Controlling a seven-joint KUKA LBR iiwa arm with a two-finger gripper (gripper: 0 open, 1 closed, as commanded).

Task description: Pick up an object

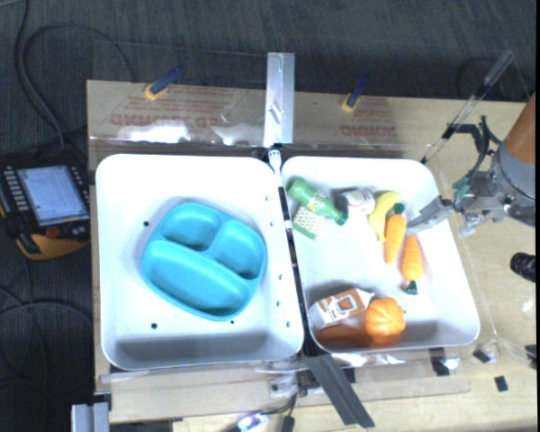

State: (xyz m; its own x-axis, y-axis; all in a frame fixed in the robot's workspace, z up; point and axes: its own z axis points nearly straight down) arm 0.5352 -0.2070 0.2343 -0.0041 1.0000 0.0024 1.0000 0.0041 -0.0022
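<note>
approach looked like the step in hand: seen from above, the gripper (472,207) hung at the right bin's (450,277) right rim with nothing visibly between its tips; whether it stood open or closed i could not tell. nearest lay two carrots (403,250) just inside that rim, long axes running near to far, the lower one's green stub toward the camera. the next move likely called for coming in over one carrot and closing across its narrow width.

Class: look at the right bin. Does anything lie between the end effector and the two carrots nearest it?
Nothing visible does. The end effector sits at the right bin's right rim, and the carrots lie just left of it across bare bin floor.
</note>
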